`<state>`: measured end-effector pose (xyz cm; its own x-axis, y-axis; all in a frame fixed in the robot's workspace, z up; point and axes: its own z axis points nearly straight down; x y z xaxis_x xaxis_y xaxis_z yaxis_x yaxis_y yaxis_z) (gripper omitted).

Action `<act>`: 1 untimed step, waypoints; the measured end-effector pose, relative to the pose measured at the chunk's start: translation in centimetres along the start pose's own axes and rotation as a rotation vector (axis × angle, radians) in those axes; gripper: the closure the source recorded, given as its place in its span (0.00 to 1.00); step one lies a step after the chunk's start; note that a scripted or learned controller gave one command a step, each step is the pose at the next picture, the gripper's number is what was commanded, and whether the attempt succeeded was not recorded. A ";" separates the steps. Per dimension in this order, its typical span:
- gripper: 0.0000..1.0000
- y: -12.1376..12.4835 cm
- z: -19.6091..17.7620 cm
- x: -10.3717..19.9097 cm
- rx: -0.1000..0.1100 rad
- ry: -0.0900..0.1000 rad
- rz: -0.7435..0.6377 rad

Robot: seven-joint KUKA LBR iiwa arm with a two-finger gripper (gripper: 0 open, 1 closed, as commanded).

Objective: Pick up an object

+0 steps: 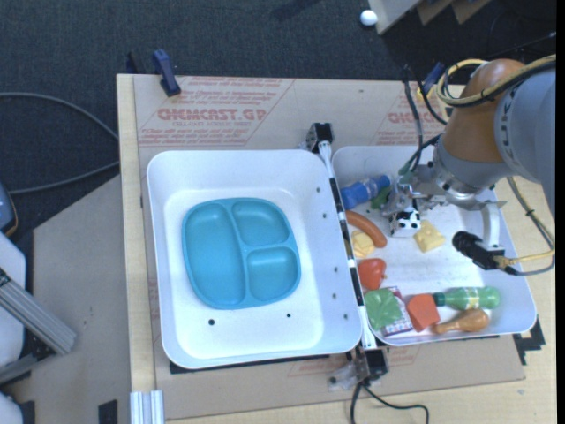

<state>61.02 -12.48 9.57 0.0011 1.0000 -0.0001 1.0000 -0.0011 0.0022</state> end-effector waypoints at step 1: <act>1.00 -0.1 -9.0 7.5 0.000 0.001 -0.003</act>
